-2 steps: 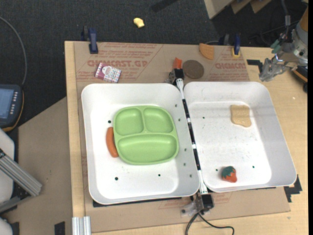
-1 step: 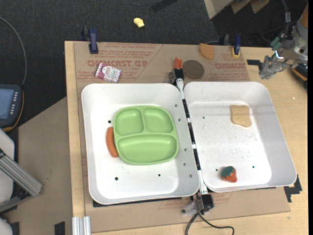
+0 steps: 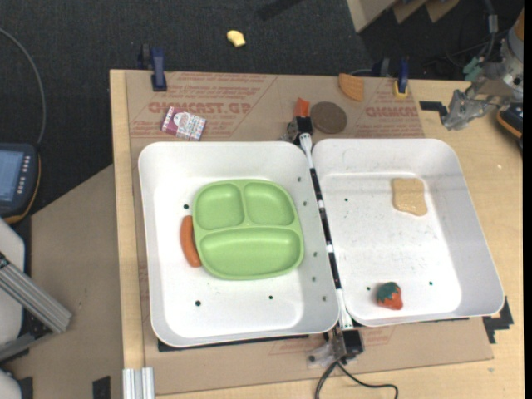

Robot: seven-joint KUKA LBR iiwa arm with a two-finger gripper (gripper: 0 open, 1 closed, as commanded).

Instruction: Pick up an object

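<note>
Claw point(image 3: 467, 106) waits off the bins; we cannot tell its state.
We should centre over the strawberry point(image 3: 388, 295), then descend straight.

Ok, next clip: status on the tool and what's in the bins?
Tool parked beyond right bin, holding nothing seen. Strawberry and toast in right bin. Plate and carrot left. Nothing blocking.

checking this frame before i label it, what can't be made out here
- Pincer: camera view, at the right edge, blurred; open or shut cannot be told.
- Hot dog: partly tucked under the green plate.
- Small packet: print too small to read.
- Strawberry: too small for detail.
</note>
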